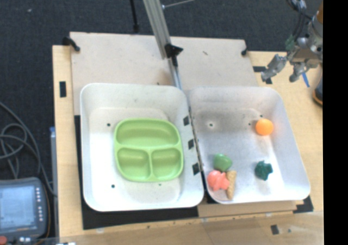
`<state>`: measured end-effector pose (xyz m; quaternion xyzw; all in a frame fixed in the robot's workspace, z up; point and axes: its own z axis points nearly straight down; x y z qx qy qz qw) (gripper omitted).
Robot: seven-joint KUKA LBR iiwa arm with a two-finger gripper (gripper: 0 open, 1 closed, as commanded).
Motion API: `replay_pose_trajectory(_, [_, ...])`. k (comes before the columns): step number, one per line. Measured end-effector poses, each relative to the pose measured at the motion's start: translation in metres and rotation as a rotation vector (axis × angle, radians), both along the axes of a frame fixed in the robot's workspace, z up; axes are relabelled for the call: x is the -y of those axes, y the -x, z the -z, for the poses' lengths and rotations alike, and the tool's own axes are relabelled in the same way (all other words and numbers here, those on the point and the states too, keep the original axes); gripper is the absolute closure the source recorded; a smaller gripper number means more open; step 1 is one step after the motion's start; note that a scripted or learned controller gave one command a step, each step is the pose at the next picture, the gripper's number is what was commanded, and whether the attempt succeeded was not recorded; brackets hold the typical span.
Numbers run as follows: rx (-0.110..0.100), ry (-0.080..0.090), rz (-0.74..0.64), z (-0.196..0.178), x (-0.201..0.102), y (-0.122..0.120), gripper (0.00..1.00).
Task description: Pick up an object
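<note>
The right bin [283, 129] holds an orange ball [264, 127] near its right side, a dark green toy [263, 170] below that, and a light green piece [222, 161], a pink toy [217, 181] and a tan cone [232, 183] near the front left corner. My gripper [283, 71] hangs at the right edge, above and behind the right bin's far right corner. Its two fingers are spread apart with nothing between them. It is well clear of all the objects.
The left bin [98, 146] carries a green divided plate [148, 149]. A slanted metal rail [157, 20] runs from the top down to the seam between the bins. A grey console [20, 208] sits at the bottom left, off the bench.
</note>
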<state>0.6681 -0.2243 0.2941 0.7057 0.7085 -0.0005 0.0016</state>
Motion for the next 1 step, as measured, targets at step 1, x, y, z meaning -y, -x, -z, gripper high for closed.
replay_pose_trajectory(1, [-0.001, 0.0, -0.003, 0.0001, -0.0004, -0.0001, 0.0])
